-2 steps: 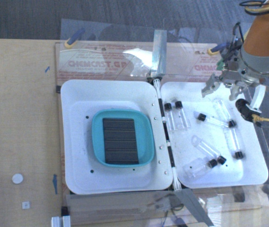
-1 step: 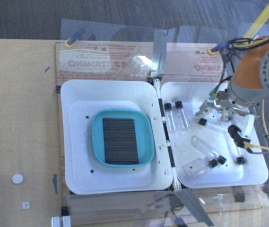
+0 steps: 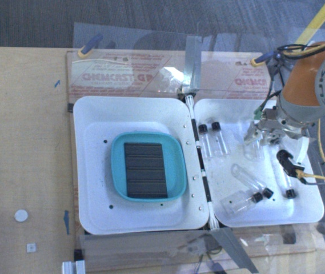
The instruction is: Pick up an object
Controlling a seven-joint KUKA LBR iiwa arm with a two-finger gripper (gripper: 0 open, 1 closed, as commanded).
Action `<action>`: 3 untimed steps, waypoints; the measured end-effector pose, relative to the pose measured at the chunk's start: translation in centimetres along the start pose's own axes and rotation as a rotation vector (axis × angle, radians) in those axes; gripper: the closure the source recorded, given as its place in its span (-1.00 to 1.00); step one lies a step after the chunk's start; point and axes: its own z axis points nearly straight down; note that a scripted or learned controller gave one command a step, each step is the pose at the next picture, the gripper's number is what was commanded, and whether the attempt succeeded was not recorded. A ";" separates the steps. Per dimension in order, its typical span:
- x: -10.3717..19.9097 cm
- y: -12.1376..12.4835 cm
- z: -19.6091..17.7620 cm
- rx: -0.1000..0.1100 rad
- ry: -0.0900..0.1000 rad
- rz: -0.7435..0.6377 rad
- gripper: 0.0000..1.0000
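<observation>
On my screen I see, at the far left, the bare light wooden worktop [image 3: 25,124] with a small white round disc [image 3: 21,215] lying on it. Next comes the left shallow white plastic bin [image 3: 88,153], and inside it sits a teal square tray with rounded corners [image 3: 118,170] that carries a dark grey ribbed rectangular block [image 3: 145,170]. The right shallow white plastic bin [image 3: 311,207] is touching the left one along the middle edge. In it I count several clear plastic vials with black caps: two upright-lying vials near the left wall [image 3: 211,140], side by side, then one clear tube without visible cap [image 3: 245,177] lying at a slant in the middle, and two more vials near the front [image 3: 243,201], one of them beside the other. A single black-capped vial [image 3: 289,188] lies near the right wall. The gripper [image 3: 265,137] of the grey arm with orange band [image 3: 302,84] hangs low over the back part of the right bin, near a clear vial. I cannot tell how its fingers stand, because they are blurred against the transparent objects.
</observation>
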 end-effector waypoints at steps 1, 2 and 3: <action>4.3 0.4 -9.5 -0.007 -0.002 0.059 1.00; 9.0 0.5 -12.5 -0.009 -0.002 0.043 1.00; 13.9 3.8 -11.5 -0.008 -0.002 0.124 1.00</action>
